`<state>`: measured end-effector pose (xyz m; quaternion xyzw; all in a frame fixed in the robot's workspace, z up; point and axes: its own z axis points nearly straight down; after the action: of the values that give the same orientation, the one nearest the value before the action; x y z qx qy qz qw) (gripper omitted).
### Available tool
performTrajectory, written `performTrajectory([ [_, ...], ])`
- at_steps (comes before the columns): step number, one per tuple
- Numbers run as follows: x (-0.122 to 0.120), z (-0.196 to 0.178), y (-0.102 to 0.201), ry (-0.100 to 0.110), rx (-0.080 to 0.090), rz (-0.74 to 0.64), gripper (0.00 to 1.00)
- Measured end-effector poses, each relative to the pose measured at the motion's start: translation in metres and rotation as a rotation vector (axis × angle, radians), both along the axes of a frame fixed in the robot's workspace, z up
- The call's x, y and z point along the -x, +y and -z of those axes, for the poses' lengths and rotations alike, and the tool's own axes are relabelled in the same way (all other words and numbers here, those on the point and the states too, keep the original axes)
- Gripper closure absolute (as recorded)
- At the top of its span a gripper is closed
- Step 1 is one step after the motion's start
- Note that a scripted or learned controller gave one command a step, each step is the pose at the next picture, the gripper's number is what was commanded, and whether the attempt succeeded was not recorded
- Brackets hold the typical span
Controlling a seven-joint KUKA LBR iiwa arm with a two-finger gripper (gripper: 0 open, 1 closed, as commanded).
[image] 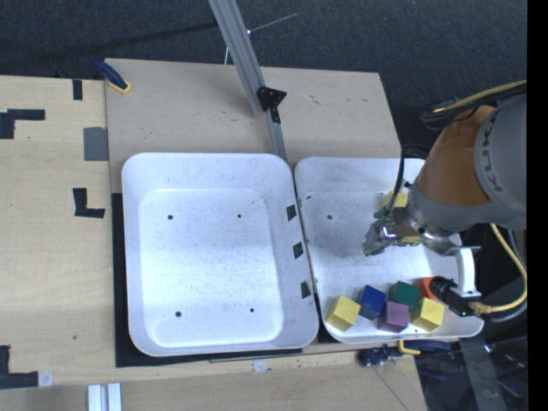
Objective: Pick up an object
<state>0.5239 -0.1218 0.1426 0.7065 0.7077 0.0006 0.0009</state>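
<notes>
A: What's on the wooden tabletop (325, 110)?
B: Two shallow white plastic bins: the left bin (210, 251), then the right bin (338, 195) with the grey arm's gripper (374, 245) low over its middle.
A: Holding anything?
B: I cannot tell.
A: The blocks?
B: Near edge: yellow cube (344, 312), blue cube (372, 301), green cube (404, 294), purple cube (396, 315).

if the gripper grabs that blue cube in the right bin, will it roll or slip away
The blue cube looks rigid and flat-faced, so it probably won't roll. It sits packed against the purple cube and near the yellow cube, so fingers may nudge those. It looks small, likely light, so it may skid on the smooth right bin.
</notes>
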Motion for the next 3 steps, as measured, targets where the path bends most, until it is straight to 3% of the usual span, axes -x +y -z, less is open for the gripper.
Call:
performTrajectory([
  [1, 0.001, -0.063, -0.001, -0.002, 0.001, 0.0, 1.0],
  [2, 0.0, -0.072, -0.001, 0.002, 0.0, 0.0, 1.0],
  [3, -0.016, -0.078, 0.059, 0.003, -0.002, -0.006, 1.0],
])
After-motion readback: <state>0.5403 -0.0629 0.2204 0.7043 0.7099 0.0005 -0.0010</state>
